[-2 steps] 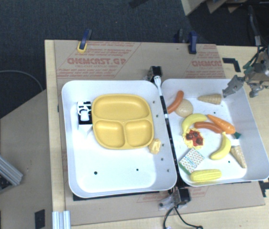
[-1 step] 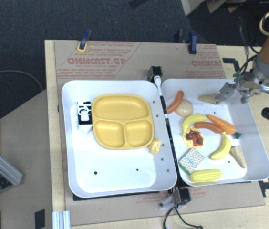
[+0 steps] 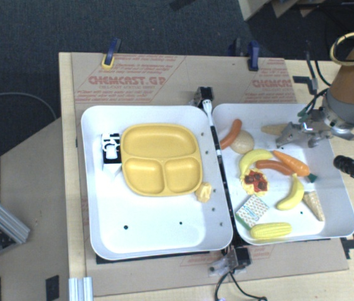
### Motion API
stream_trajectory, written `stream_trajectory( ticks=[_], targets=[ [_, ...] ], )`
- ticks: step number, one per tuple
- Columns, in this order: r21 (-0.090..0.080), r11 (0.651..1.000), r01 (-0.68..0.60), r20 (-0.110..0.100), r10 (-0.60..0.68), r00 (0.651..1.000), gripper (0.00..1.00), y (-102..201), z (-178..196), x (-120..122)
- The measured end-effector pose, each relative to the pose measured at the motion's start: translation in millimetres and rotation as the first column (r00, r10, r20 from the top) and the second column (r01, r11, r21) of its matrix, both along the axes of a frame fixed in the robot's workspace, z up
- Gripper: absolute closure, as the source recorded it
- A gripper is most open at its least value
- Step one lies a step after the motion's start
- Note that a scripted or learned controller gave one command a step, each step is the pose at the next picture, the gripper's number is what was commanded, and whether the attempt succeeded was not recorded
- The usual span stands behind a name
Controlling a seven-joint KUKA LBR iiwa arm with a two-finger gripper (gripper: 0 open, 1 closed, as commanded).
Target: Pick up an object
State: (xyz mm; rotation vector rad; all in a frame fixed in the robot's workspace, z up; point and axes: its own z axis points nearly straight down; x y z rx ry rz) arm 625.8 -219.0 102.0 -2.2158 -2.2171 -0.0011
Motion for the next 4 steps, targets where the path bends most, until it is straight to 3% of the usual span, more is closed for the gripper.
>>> stream_trajectory(
  ticks=[1,2,3,4],
  targets=[
    [0.003,1.0,-0.003,0.003,0.003,1.0,0.0,4,-17,2],
    [-0.003,1.0,-0.003,0.006,0.003,1.0,1.0,3,-6,2],
    [-0.009,1.0,-0.001,0.013,0.001,1.0,1.0,3,51,14],
    [-0.009,1.0,0.001,0.012,-0.001,1.0,1.0,-3,100,9]
  ],
)
